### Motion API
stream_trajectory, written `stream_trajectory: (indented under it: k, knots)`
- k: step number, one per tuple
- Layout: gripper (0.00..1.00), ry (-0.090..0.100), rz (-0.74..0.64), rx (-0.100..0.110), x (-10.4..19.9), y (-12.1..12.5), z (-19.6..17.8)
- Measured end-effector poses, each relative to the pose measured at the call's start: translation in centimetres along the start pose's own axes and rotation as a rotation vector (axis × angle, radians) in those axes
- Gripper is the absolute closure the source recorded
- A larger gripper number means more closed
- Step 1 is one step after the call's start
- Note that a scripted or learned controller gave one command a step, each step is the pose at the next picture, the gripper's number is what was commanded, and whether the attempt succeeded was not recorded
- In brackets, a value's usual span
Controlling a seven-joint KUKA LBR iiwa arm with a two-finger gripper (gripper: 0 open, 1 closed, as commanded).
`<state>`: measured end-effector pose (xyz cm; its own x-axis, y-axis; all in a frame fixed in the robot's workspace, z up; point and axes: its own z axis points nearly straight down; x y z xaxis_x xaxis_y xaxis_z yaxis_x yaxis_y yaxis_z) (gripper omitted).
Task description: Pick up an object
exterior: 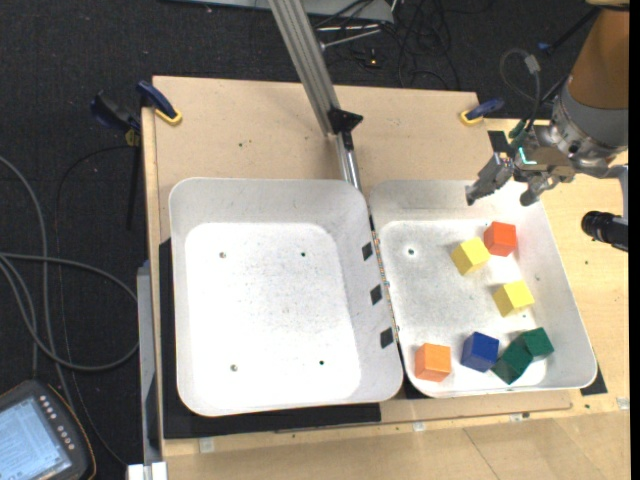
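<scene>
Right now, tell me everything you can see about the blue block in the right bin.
The blue block is a small cube of solid, matte blue, looking like painted wood or plastic. It sits flat on the floor of the right bin, near the front edge, turned slightly askew. An orange block lies apart on its left; a dark green block sits close on its right, perhaps touching. The gripper hangs over the bin's far rim, well away.
</scene>
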<state>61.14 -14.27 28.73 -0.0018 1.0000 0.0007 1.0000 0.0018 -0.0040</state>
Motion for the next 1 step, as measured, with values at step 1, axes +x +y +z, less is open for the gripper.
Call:
stream_trajectory:
  k: [1]
  knots:
    - [0.00, -0.001, -0.001, -0.004, -0.01, 0.06, -0.24]
